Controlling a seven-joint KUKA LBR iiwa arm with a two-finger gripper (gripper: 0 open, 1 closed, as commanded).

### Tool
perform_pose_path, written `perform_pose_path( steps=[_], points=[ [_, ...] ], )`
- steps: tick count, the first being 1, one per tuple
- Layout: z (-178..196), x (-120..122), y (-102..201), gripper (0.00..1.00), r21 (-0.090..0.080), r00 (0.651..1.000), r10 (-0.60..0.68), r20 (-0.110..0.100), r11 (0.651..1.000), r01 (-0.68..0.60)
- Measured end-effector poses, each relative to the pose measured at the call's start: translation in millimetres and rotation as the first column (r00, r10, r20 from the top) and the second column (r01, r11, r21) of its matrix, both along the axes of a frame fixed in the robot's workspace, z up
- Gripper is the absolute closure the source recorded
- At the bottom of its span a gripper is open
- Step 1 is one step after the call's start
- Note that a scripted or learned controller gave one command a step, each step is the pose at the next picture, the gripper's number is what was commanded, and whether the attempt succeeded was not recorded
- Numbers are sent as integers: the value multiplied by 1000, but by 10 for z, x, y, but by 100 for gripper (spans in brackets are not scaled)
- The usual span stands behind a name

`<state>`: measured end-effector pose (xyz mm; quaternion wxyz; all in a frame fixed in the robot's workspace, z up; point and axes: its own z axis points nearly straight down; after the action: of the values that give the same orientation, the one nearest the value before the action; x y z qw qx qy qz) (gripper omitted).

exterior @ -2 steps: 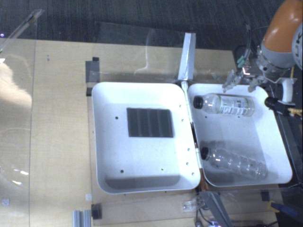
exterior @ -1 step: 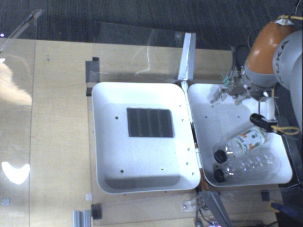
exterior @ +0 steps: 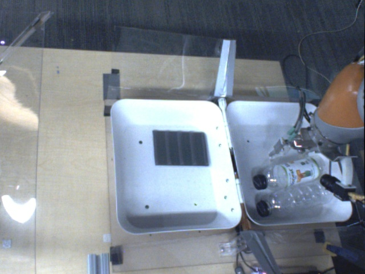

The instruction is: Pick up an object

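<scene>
Two white bins [exterior: 171, 110] are borne side by side on the wooden bench [exterior: 68, 153]. Two clear bottles [exterior: 291, 174] are laid at 5 o'clock in the right bin, under the gripper [exterior: 296, 144]. The jaw state cannot be determined.

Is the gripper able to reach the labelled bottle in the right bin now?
Probably yes. The gripper hangs just above the labelled bottle, and nothing lies between them; the clear bottle lies beside it, nearer the camera.

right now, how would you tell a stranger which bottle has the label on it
Look in the right bin, the one the arm reaches over. Two clear bottles with black caps lie side by side near its front. The labelled bottle is the rear one, with a white and green label; the front bottle is bare.
</scene>
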<state>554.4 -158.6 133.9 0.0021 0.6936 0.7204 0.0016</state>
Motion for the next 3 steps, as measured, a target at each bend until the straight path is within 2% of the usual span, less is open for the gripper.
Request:
perform_pose_path(
  steps=[1, 2, 3],
  points=[
    [-451, -127, -480, 0, -3, 998, 56, 5, 998, -56],
    [-453, -118, -473, 0, -1, 1000, -23, 6, 1000, 23],
    [-325, -85, -468, 100, -2, 1000, -20, 15, 1000, 20]
  ],
)
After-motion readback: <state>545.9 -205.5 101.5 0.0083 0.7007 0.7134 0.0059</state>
